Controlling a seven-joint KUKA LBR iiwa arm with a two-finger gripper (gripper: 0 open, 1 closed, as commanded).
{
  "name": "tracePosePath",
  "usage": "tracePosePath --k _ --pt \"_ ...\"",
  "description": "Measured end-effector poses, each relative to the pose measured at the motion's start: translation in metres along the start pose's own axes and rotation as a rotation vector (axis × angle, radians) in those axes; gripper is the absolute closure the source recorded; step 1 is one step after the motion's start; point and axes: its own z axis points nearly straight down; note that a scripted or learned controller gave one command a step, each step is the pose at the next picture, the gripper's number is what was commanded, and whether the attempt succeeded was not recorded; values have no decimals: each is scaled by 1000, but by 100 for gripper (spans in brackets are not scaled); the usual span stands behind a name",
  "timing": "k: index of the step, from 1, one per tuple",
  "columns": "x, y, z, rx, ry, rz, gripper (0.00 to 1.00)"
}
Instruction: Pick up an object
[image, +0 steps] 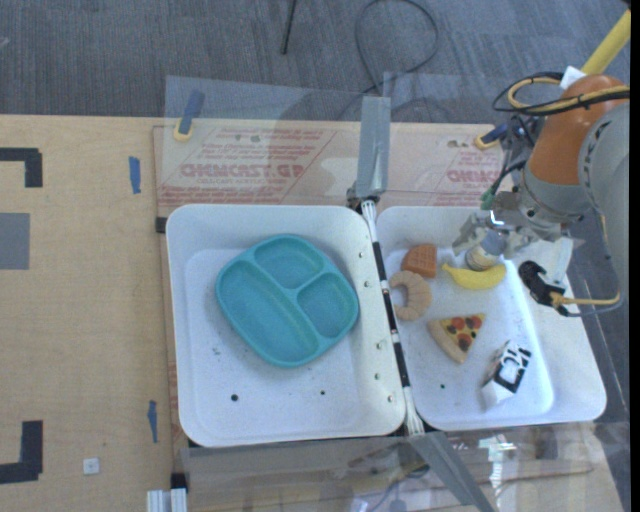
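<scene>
In the right bin (570, 395) lie a yellow banana (474, 277), a brown waffle-like piece (421, 260), a tan ring-shaped doughnut (410, 295), a pizza slice (457, 335) and a white-and-black carton (507, 373). My gripper (487, 244) hangs at the bin's far side, directly over the banana's upper edge. A small round tan thing sits right under the gripper tip, but I cannot tell whether it is held. The left bin (200, 400) holds a teal divided plate (287, 298).
A grey divider strip (374, 150) runs up behind the bins over a clear plastic sheet. Cables (545, 90) loop above the orange-banded wrist at the top right. The wooden bench (80, 300) stretches to the left.
</scene>
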Motion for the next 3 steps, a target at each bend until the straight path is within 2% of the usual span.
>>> tracePosePath --k 1,2,3 --pt "-6 -35 9 0 1 -56 0" --pt "-7 -34 -3 -5 1 -54 100" --pt "57 -34 -101 2 1 -8 100"
